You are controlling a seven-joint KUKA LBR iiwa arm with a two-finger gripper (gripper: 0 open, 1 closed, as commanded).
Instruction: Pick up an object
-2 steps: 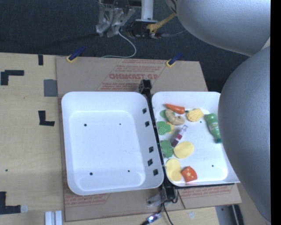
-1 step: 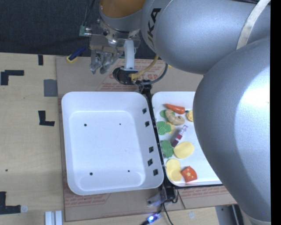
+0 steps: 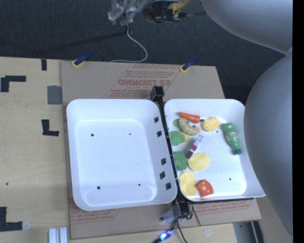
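Gripper (image 3: 122,13): a blurred grey shape at the view's top edge, over the dark floor and well apart from both bins; whether it is wide or narrow cannot be told. Grey arm (image 3: 278,118) fills the right side. Objects for picking lie in the right bin (image 3: 237,107): 1 orange carrot (image 3: 189,116), 1 yellow corn piece (image 3: 210,124), 1 green bottle (image 3: 232,137) near the right wall, 2 yellow pieces (image 3: 198,162) and 1 red block (image 3: 204,188) near the front. Left bin (image 3: 71,142) adjoins it.

A robotics lab: white bins (image 3: 76,142) on a taped bench (image 3: 28,142) (cables behind).
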